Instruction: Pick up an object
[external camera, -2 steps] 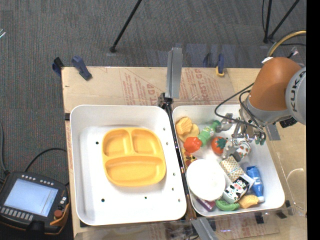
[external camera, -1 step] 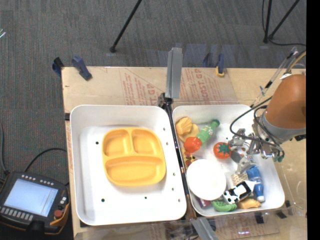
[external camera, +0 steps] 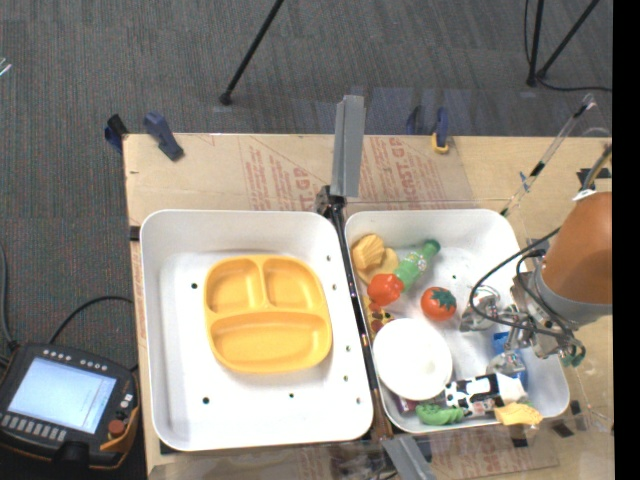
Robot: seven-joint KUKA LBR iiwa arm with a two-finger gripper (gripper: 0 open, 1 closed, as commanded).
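Camera view, hand [external camera: 520, 340] low in right bin [external camera: 470, 223], grip state unclear, red tomato [external camera: 438, 303] just left.

Pretty clearly a robotics lab setup, not anyone's home. You've got a plywood table [external camera: 250, 173] with clamps [external camera: 162, 135] on its edge sitting on grey office carpet [external camera: 120, 48], tripod legs [external camera: 258, 38] standing behind it, and a teach pendant [external camera: 65, 398] with a lit screen off to the side. The arm [external camera: 590, 253] with loose cables [external camera: 500, 278] seals it.
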